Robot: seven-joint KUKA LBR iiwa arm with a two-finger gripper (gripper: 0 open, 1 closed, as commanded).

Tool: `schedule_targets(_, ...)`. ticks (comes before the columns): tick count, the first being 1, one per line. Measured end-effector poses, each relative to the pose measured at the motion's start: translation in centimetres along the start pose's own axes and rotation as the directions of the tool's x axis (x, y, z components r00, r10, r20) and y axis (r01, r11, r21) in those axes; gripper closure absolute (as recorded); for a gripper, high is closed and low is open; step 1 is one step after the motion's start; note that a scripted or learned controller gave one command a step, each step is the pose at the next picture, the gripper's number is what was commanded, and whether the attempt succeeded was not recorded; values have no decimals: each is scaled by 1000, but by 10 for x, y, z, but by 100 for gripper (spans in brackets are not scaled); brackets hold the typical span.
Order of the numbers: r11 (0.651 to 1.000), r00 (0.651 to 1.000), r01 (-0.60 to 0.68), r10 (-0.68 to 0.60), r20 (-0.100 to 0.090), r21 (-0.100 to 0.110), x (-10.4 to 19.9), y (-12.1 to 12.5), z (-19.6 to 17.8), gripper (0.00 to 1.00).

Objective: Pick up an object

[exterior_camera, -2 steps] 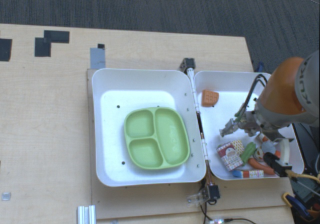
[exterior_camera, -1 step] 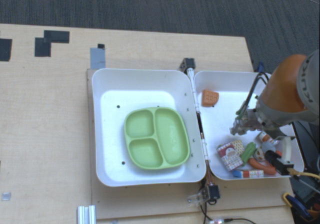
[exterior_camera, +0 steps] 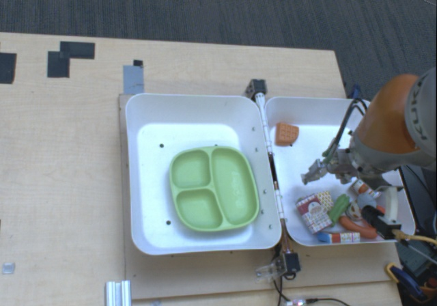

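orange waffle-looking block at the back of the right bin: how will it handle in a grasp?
The orange block looks small and flat-sided, so it probably won't roll. Its gridded top suggests a light toy, likely easy to lift. It lies alone near the right bin wall, so a nudge may slide it against the wall.

1. The surface is pale wood, with dark carpet beyond its far edge.
2. Two shallow white bins sit on it side by side, rims touching: the left bin and the right bin.
3. Dark square patches lie flat near the far left corner.
4. A small grey block stands just behind the left bin.
5. A metal piece lies at the near edge.
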State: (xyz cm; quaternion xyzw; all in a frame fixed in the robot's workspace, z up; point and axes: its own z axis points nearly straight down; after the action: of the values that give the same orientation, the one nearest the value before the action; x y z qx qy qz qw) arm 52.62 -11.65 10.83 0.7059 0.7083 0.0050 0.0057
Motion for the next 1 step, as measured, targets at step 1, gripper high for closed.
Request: schedule_targets(1, 1000, 1000, -5, 4, 2, 3, 31, -37, 21, 0)
